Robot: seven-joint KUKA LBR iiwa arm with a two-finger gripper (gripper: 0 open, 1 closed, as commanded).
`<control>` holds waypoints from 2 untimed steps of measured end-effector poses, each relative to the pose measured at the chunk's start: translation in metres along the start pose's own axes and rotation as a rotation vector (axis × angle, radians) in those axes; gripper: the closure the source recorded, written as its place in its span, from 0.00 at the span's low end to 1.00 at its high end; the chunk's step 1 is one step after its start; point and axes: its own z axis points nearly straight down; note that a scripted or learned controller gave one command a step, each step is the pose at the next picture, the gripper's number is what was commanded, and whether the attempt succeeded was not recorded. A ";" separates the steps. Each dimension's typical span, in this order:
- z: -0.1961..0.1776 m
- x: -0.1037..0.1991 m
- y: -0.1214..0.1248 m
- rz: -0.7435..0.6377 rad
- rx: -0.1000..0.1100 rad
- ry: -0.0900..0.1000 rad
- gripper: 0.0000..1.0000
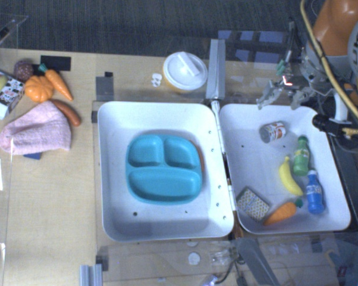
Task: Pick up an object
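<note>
So taking the right bin [331, 159] as the landmark: the gripper [284, 94] hovers at its far rim, jaws spread, holding nothing. The small can [273, 131] lies just inside, nearest the jaws, long axis roughly across. Its label looks reddish, unreadable from here

Grey arm [322, 70], orange band [340, 16], yellow cables [322, 31]
</note>
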 end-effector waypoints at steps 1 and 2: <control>0.061 -0.071 -0.069 -0.027 0.001 -0.001 0.00; 0.152 -0.103 -0.086 -0.034 -0.007 -0.002 0.00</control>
